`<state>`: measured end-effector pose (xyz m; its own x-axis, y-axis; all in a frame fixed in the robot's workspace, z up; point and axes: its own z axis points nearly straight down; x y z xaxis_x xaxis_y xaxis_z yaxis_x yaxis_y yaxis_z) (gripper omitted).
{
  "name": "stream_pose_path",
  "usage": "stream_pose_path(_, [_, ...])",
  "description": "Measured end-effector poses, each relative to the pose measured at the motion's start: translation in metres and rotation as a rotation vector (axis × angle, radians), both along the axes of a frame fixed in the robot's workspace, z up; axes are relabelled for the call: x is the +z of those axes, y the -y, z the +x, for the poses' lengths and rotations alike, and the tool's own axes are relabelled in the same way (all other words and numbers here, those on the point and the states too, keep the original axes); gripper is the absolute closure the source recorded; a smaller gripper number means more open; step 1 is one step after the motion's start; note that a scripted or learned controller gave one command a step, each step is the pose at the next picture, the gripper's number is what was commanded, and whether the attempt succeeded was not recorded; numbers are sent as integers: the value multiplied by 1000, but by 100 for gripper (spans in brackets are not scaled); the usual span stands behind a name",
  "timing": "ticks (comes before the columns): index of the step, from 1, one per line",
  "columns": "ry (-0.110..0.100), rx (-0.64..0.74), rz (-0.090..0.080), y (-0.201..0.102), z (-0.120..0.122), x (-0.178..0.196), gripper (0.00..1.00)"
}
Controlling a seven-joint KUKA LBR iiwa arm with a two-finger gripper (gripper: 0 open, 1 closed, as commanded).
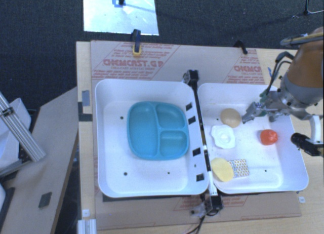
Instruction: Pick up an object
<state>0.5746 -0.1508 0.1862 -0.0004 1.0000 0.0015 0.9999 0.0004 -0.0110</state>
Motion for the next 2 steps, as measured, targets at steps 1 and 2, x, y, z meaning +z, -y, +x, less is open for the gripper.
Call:
stream_pose_path(1, [12,3,-2,0,3,7,0])
stream_pose_path(2, [11,2,-2,-4,5,-35,0])
